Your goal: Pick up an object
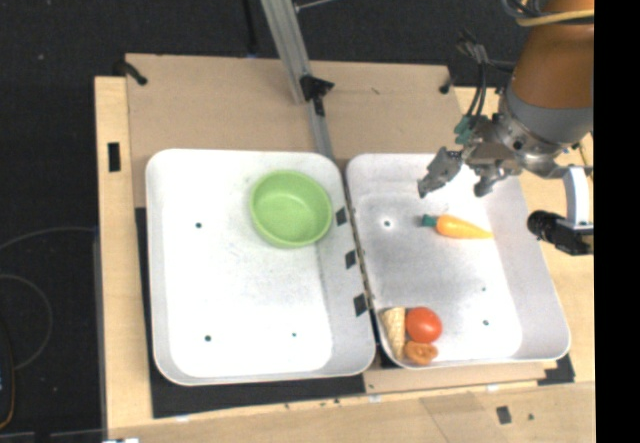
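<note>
From my remote station, I watch the gripper (462,181) hang with fingers spread and nothing between them over the right bin (520,331), just above the carrot (462,227). A tomato (424,323) sits in that bin's near corner; a green bowl (291,209) rests in the left bin (190,331).

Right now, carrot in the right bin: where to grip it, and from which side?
Grip the carrot across its thick orange middle, coming straight down from above. It lies flat on the right bin floor, long axis running left-right in the view, green end at left, so the fingers should close across the narrow width. It sits apart from the walls, and the open gripper hovers just above it, so probably a short descent.
</note>
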Robot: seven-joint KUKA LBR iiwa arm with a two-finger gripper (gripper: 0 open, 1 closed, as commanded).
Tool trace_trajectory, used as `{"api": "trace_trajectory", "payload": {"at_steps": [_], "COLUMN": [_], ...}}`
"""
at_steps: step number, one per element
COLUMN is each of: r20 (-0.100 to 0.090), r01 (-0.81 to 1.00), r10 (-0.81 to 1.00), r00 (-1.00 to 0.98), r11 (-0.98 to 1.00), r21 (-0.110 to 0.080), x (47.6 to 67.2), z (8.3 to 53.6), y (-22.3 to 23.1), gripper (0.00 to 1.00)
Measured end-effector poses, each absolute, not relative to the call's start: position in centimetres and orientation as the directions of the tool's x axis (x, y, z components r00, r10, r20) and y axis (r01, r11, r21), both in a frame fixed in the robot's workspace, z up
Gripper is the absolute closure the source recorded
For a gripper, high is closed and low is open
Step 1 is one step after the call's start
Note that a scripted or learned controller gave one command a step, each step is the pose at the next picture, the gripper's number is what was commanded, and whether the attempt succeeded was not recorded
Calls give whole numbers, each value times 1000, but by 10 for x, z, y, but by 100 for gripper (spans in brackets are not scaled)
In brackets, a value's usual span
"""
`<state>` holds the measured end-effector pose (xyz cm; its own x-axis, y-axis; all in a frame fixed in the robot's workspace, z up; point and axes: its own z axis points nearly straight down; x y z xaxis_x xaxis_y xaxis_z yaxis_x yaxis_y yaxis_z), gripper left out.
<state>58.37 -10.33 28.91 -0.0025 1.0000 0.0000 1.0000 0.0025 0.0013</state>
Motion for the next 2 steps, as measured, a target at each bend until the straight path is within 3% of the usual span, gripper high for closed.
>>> {"api": "trace_trajectory", "payload": {"at_steps": [1,2], "r20": [0,-2], "r01": [1000,1000], "r10": [1000,1000], "r00": [-2,1], "r11": [2,-1], "r21": [2,-3], "x": [584,583], "z": [289,247], "y": [-103,-104], "gripper": [0,0]}}
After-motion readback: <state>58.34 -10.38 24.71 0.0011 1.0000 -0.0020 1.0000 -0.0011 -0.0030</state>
